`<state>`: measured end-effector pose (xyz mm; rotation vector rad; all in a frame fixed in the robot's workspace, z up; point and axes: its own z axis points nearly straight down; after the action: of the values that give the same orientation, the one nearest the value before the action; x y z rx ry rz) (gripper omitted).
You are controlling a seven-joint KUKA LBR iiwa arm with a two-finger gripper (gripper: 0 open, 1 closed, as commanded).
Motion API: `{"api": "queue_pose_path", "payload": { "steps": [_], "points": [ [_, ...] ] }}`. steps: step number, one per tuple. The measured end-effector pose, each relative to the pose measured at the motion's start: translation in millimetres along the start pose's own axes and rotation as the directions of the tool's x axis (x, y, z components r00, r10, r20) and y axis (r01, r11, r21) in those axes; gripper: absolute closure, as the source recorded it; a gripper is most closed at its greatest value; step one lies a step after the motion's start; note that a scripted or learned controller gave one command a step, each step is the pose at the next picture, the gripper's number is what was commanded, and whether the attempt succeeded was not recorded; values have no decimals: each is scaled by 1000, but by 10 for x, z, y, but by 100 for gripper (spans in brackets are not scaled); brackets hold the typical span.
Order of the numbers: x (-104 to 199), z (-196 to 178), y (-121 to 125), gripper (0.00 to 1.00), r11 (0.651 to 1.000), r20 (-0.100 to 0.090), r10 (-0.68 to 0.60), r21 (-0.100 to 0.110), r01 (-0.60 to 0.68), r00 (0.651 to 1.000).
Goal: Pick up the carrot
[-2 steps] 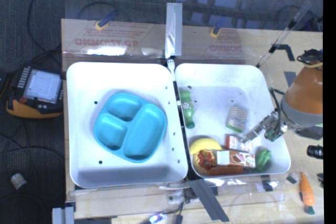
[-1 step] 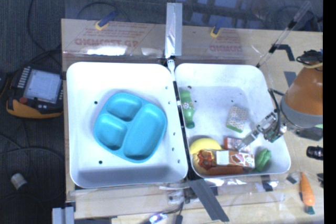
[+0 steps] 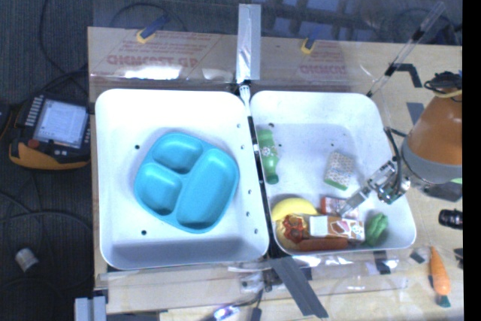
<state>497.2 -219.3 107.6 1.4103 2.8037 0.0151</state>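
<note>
The carrot (image 3: 440,275), small and orange with a green tip, lies on the bench outside the right bin (image 3: 316,113), past that bin's front right corner. My gripper (image 3: 362,197) hangs low inside the right bin near its right wall, well up and left of the carrot. Its tip points toward a small red item (image 3: 333,204). The arm's orange band (image 3: 442,133) is above the bin's right edge.
The right bin also holds a green bottle (image 3: 267,155), a speckled packet (image 3: 340,169), a yellow ball (image 3: 292,208), a red-brown package (image 3: 323,229) and a green pepper (image 3: 376,225). A blue divided plate (image 3: 188,180) sits in the left bin (image 3: 120,116).
</note>
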Motion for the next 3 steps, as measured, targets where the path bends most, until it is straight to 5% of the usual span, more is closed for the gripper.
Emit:
{"api": "queue_pose_path", "payload": {
  "steps": [1,2,3],
  "points": [
    [25,-78,9,100,1000,-10,-1,1,1,1000],
    [25,-78,9,0,1000,-10,-1,1,1,1000],
    [-142,188,140,0,965,5,-263,7,263,965]
  ]
}}
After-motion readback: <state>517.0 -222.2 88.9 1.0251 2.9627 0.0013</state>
